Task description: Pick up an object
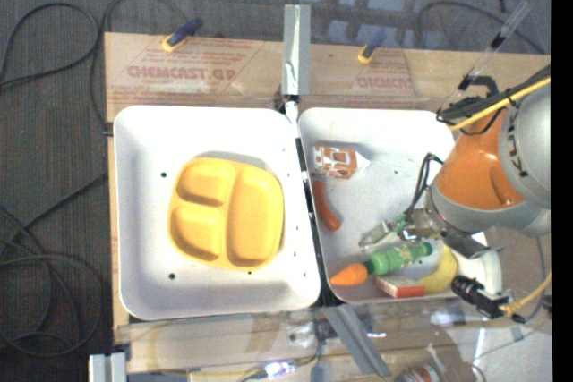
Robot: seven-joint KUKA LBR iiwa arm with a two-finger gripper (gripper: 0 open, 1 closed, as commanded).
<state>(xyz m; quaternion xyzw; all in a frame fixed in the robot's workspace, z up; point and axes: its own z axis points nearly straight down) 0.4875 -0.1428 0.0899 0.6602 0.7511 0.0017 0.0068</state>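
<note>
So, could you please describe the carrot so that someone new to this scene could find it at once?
Start at the right bin, the one without the yellow tray. Along its near edge lies the carrot, just left of the green bottle. It is the only tapered orange piece, stubbier and brighter than the sausage above it.

The right bin (394,128) holds a scatter of small things. A green bottle (399,259) lies on its side near the front wall, neck pointing right, touching a yellow banana-like piece (440,275) at its right end. Just left of the bottle lies an orange carrot (349,275), tip pointing left. A flat red-and-white box (399,287) lies below the bottle. A reddish sausage (326,206) lies lengthwise by the left wall, and an orange-and-white printed packet (335,161) sits near the back left corner.
</note>
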